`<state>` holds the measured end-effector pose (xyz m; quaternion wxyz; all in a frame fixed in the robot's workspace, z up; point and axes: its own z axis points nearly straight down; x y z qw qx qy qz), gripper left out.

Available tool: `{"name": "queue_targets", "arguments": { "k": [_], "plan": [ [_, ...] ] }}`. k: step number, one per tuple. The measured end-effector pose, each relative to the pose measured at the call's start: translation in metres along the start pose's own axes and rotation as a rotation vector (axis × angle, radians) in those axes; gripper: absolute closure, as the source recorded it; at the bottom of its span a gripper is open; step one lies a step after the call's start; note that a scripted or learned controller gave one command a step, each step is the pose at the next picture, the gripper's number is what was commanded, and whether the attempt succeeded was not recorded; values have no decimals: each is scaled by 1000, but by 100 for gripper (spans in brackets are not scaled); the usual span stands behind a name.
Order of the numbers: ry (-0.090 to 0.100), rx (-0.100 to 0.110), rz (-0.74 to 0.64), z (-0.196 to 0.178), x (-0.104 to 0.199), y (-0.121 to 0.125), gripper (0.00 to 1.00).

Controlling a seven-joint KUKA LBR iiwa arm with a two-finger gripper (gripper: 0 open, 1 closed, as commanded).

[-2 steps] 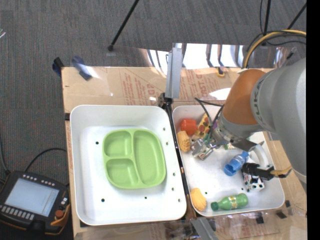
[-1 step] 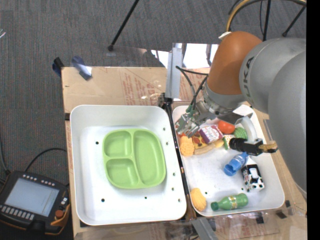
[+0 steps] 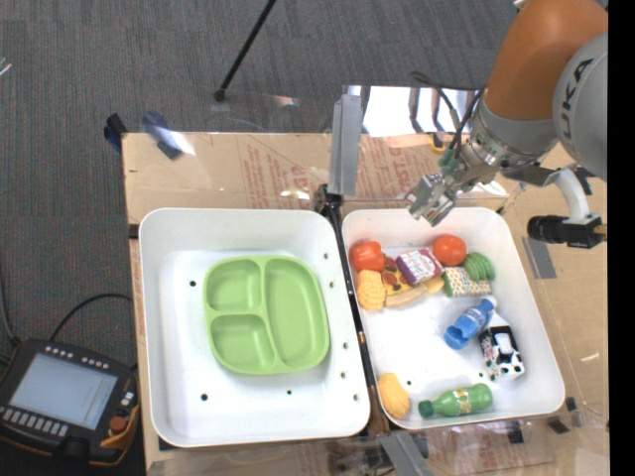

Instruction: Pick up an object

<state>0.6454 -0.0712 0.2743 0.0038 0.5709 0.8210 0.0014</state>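
Near edge of right bin (image 3: 541,365): green bottle (image 3: 455,402) lying lengthwise along the front wall, corn cob (image 3: 394,395) beside it. Mid-bin: blue bottle (image 3: 468,323), cow-print carton (image 3: 502,353). Far end: clustered tomatoes (image 3: 448,249), purple box (image 3: 419,265). Gripper (image 3: 433,202) over far rim, just above that cluster; nothing between the fingers, whether spread or closed cannot tell. Likely target directly below and slightly nearer.
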Motion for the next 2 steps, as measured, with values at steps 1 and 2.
{"name": "queue_targets", "arguments": {
  "k": [1,2],
  "plan": [
    [6,11,58,19,65,22,100],
    [6,13,-35,62,101,6,100]
  ]
}}
